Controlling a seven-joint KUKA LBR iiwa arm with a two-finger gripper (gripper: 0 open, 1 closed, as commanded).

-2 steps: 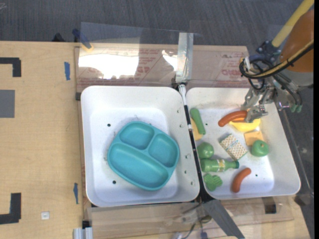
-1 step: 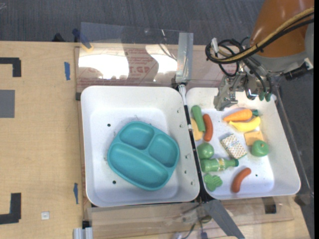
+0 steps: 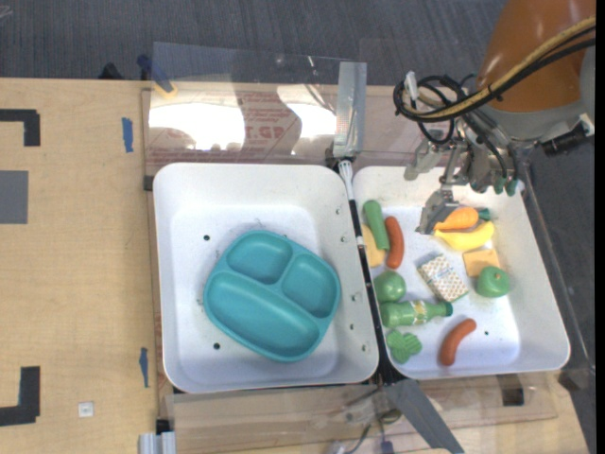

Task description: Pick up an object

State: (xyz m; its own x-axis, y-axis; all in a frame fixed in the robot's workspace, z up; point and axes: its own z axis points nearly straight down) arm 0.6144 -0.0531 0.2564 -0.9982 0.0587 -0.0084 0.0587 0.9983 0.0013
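gripper [image 3: 444, 211]: reaches in from the right, low over the back of the right bin; whether it is wide or narrow, cannot tell
carrot [image 3: 458, 219]: orange, tapered, lying just beside the gripper tip, touching the banana; cannot tell if it is gripped
banana [image 3: 468, 237]: yellow, curved, under the carrot
cheese [image 3: 479, 259]: pale orange wedge, between banana and apple
apple [image 3: 492, 281]: green, round, near the bin's right wall
cracker [image 3: 442, 276]: speckled pale square, mid-bin
cucumber [image 3: 374, 219]: green, long, by the left wall
sausage [image 3: 394, 243]: red, upright beside the cucumber
second sausage [image 3: 456, 341]: red, slanted, near the front
bottle [image 3: 416, 312]: green, on its side
broccoli [image 3: 404, 346]: green, front left corner
right bin [image 3: 539, 348]: white, shallow
left bin [image 3: 180, 253]: white, holds the plate
plate [image 3: 272, 294]: teal, three sections
counter [image 3: 66, 253]: tan board
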